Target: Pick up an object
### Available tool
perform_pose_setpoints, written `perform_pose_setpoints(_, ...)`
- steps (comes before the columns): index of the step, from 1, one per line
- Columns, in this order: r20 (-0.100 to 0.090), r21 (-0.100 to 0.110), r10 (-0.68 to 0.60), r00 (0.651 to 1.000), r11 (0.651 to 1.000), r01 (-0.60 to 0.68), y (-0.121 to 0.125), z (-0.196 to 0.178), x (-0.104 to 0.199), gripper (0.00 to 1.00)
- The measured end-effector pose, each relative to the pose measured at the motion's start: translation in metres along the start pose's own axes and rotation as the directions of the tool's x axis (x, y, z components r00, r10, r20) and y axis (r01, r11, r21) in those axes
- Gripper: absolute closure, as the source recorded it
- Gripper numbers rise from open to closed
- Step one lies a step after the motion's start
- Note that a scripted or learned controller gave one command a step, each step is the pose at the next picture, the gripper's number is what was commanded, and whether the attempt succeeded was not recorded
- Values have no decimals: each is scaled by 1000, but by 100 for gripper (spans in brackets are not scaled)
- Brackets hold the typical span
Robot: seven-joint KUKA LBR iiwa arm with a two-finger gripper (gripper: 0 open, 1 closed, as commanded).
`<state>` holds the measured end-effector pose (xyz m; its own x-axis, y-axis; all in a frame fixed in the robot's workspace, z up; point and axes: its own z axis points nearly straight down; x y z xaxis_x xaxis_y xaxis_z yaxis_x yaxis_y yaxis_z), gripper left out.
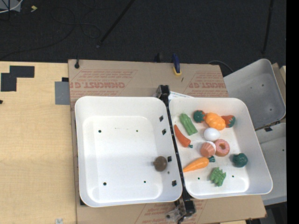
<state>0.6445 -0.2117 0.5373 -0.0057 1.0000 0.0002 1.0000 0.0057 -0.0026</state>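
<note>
Cardboard (140, 71) under both bins (83, 139), red lettering (100, 84) upside down, illegible; tool state untellable.

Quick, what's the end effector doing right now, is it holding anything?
End effector: cannot be told from this camera view. The brown ball lies loose in the left bin.

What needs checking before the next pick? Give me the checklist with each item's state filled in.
1. Targets available: ok, right bin holds toy food.
2. Isolated target: ok, brown ball lies alone in left bin.
3. Crowding: not ok, egg, orange pepper and donut sit tight together.
4. Carrot: ok, space around it.
5. Hand state: cannot tell.
</note>
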Motion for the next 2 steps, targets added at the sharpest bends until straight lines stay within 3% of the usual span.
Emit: perform_pose_setpoints(2,0,0,-1,1000,1000,1,0,0,0,100)
